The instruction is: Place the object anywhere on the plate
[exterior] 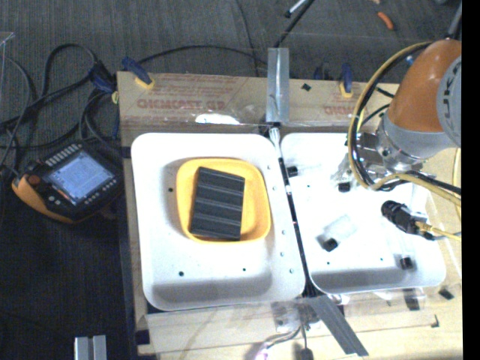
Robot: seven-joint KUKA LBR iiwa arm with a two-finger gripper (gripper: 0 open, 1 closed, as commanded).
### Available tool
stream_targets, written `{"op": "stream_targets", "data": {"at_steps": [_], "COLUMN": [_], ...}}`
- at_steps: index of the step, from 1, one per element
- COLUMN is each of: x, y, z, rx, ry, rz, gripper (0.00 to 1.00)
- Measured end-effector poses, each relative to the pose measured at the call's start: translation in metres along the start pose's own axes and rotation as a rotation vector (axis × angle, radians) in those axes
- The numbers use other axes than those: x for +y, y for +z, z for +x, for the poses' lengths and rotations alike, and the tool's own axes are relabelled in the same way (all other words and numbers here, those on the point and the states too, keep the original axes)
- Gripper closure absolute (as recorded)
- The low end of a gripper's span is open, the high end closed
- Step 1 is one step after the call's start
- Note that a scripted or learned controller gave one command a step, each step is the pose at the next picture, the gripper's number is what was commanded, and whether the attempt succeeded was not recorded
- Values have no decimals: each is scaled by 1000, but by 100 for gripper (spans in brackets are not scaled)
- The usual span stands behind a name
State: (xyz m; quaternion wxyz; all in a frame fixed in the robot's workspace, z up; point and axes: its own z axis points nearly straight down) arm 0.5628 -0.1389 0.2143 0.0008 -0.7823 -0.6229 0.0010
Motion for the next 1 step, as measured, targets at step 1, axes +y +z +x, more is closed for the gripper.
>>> {"op": "stream_targets", "data": {"at_steps": [1], "x": [0], "y": [0], "z": [0], "rx": [0], "ry": [0], "rz": [0], "gripper": [0]}}
